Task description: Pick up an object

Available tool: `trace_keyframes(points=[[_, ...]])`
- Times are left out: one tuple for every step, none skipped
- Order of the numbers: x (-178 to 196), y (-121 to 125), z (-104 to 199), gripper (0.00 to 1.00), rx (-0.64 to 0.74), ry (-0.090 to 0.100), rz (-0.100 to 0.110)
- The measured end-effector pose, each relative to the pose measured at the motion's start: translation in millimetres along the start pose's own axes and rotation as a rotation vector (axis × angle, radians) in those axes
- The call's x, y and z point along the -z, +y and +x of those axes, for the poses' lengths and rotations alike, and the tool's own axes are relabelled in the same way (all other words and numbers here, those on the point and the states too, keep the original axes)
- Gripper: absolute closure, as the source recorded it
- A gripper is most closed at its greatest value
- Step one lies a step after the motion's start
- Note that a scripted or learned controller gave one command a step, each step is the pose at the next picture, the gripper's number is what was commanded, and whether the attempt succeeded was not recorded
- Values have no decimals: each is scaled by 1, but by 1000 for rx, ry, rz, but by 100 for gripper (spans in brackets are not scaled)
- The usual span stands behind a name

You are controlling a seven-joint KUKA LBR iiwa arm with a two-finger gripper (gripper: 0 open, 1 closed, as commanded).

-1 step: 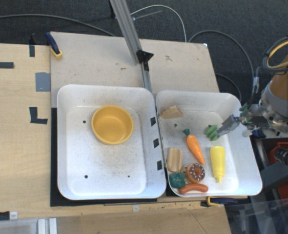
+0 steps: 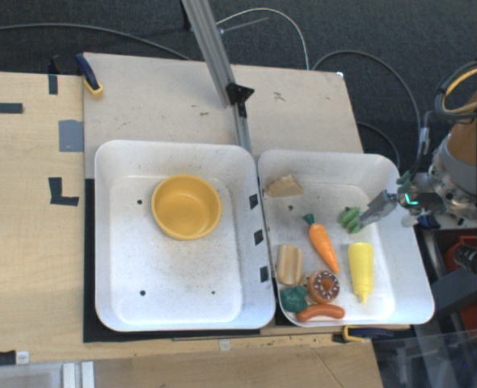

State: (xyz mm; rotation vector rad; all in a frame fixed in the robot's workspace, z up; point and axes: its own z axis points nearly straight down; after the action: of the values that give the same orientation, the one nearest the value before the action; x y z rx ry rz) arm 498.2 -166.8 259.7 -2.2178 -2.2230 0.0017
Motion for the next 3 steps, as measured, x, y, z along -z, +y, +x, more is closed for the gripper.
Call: trace_keyframes(points=[[-45, 0, -5, 0, -2, 0, 4], [-109, -3, -3, 0, -2, 2, 7], [-153, -2, -1, 0, -1, 1, 5]])
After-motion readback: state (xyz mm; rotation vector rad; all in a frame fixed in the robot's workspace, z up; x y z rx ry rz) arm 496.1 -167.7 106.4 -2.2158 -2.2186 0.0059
